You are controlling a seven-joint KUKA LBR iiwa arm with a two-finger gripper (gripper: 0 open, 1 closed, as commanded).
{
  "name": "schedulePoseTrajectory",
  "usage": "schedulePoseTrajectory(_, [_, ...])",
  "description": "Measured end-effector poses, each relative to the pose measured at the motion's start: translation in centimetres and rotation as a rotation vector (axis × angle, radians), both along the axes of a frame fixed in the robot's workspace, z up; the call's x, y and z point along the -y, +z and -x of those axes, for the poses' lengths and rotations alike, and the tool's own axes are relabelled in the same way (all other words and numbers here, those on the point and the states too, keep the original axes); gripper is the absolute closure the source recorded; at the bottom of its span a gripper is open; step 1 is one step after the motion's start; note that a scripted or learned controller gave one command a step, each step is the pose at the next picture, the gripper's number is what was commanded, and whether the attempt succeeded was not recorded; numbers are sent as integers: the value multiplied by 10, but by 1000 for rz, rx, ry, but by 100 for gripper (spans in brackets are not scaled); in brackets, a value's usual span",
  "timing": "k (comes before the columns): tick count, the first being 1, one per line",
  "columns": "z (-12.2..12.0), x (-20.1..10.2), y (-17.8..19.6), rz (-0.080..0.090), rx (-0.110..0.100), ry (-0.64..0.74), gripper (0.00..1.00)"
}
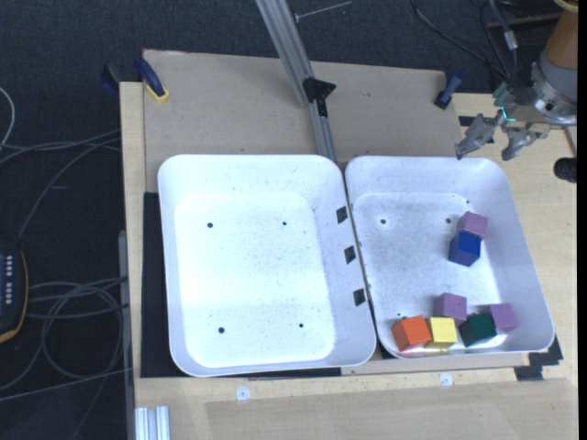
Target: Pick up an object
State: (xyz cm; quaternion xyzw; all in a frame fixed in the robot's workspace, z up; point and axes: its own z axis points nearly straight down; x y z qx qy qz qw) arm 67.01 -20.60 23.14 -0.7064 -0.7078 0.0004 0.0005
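1. My claw (493,138) hangs in the upper right of the frame, above the far rim of the right bin (404,168), spread apart with nothing between its prongs.
2. The objects sit low in that bin: a purple block (473,224) touching a blue block (465,247) at mid right, and along the bottom wall an orange block (412,332), yellow block (442,331), green block (478,328) and 2 more purple ones.
3. Risk 1, as I judge it: the bottom row is packed tight, so my prongs may land on a neighbour, not around 1 block.
4. Risk 2: those blocks hug the wall, which may block a prong.
5. Risk 3: at the blue and purple pair, closing might push both aside.
6. The left bin (183,181) lies at centre left.
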Motion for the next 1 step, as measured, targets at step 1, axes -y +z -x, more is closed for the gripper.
schedulePoseTrajectory(1, [0,0,0,0,0,0,0])
